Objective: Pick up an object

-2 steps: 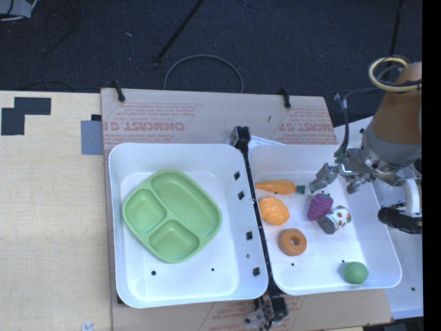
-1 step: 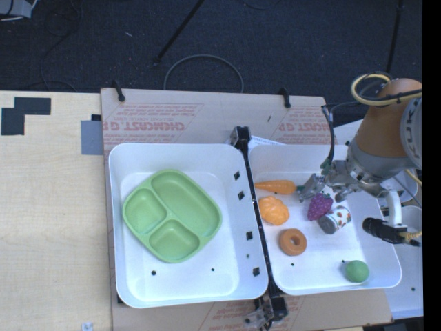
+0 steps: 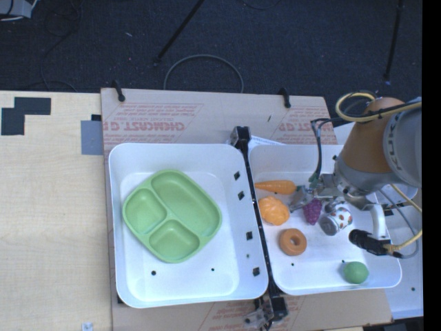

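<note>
Down in the right bin, the gripper hangs low over a purple object; whether its fingers are spread or pressed together cannot be told. Just left, a carrot lies with its long axis running left to right, above an orange fruit. A ring-shaped doughnut sits nearer the front, and a green ball rests in the front right corner. Left of the divider, the left bin holds a green sectioned plate.
</note>
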You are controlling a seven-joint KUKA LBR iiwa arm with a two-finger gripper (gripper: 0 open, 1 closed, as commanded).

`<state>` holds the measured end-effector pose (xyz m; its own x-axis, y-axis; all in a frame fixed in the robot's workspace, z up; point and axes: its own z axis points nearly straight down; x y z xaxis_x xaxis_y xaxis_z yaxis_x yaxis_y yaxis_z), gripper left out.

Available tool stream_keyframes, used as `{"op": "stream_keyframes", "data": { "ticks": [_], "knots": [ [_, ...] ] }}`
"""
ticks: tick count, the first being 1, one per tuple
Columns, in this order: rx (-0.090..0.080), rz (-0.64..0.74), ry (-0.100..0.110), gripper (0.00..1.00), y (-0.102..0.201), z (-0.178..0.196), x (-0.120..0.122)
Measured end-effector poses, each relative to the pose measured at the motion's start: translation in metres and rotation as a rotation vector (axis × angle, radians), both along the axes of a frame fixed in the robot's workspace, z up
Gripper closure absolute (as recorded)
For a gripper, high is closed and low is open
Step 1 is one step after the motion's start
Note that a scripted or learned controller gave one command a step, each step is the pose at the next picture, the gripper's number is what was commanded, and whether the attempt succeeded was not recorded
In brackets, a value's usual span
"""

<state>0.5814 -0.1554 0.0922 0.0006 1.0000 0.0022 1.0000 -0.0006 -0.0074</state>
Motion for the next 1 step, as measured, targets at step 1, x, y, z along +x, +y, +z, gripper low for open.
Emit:
{"op": "stream_keyframes", "data": {
  "ticks": [1],
  "knots": [
    [-0.001, -0.003, -0.002, 1.0, -0.0011, 0.0131, 0.0005]
  ]
}}
